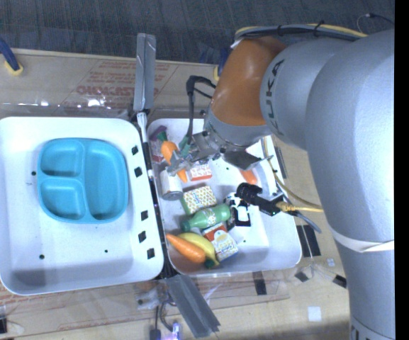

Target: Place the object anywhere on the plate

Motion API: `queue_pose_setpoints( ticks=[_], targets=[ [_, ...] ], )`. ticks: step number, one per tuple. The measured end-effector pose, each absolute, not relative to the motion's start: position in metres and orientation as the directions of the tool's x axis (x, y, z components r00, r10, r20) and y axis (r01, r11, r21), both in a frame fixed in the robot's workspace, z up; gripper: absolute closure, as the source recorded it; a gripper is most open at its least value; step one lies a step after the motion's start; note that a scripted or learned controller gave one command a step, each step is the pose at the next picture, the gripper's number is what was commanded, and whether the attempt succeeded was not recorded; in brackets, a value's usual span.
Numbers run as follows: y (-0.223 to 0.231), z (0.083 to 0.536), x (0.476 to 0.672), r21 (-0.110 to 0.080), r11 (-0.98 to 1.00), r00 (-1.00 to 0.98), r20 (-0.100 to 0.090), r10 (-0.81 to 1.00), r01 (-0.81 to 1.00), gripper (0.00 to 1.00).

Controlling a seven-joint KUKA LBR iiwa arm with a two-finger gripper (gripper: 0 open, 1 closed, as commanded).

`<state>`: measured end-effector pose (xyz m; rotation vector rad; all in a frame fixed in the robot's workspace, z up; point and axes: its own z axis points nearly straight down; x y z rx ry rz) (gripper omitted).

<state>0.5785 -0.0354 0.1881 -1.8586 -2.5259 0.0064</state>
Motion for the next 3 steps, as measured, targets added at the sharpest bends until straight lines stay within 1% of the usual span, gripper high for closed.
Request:
queue_pose_setpoints(
  ticks=[1,2,3],
  targets=[
    [-0.025,0.188,0.586,-0.005,0.343,-0.343,0.001,0.939,0.939,1.00],
    [-0.037,0.188,0.614,-0.006,0.385,-0.385,0.002,0.923,0.923,1.00],
    [0.028,0.188,0.641,-0.004,0.597,-0.597,0.002,0.803,0.803,1.00]
  ],
)
